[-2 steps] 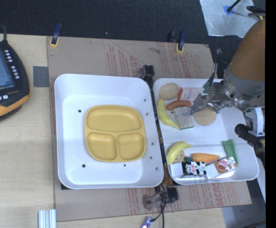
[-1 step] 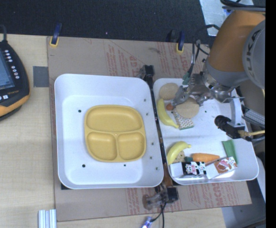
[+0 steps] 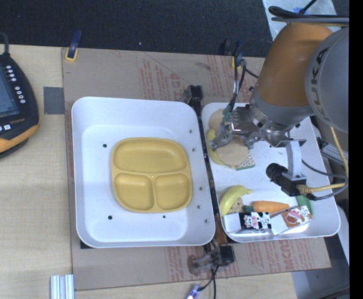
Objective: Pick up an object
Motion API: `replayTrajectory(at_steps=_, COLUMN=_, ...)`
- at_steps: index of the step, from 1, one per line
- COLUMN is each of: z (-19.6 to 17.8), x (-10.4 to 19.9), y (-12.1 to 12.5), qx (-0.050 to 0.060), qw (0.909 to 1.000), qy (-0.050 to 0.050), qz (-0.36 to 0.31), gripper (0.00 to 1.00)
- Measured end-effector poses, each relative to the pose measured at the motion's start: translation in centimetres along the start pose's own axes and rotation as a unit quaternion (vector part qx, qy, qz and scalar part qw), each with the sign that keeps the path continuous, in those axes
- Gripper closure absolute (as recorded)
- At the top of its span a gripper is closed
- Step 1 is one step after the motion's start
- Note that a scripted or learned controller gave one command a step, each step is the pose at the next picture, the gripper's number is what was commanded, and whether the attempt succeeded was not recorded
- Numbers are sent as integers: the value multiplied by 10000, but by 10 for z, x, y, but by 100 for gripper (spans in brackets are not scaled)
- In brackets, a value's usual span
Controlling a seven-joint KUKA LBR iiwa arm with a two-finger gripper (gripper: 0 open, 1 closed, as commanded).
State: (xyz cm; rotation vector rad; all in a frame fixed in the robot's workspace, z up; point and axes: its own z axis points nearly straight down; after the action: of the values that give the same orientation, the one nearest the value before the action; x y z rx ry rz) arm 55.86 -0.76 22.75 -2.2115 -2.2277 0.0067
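My gripper [image 3: 231, 131] is low in the right bin [image 3: 322, 229], near its back left corner, over a round tan and yellow object [image 3: 230, 156] that the arm partly hides. Nearer the front of the same bin lie a yellow banana [image 3: 232, 198], an orange carrot [image 3: 270, 207], a black-and-white patterned box [image 3: 256, 222] and a small red and white packet [image 3: 297, 216]. The left bin [image 3: 88, 167] holds a yellow divided plate [image 3: 151, 173]. I see nothing clearly between the fingers.
A teach pendant [image 3: 4, 108] with an orange rim lies on the bench at the far left. Cables run down the arm and across the right bin near a black connector [image 3: 281, 174]. Clamps [image 3: 196, 94] sit between the bins at back and front.
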Motion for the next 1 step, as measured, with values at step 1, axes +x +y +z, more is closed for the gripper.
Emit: replayTrajectory(at_steps=1, z=19, x=55, y=-2, qx=6, qw=10000, qy=-3, qz=-2, gripper=100)
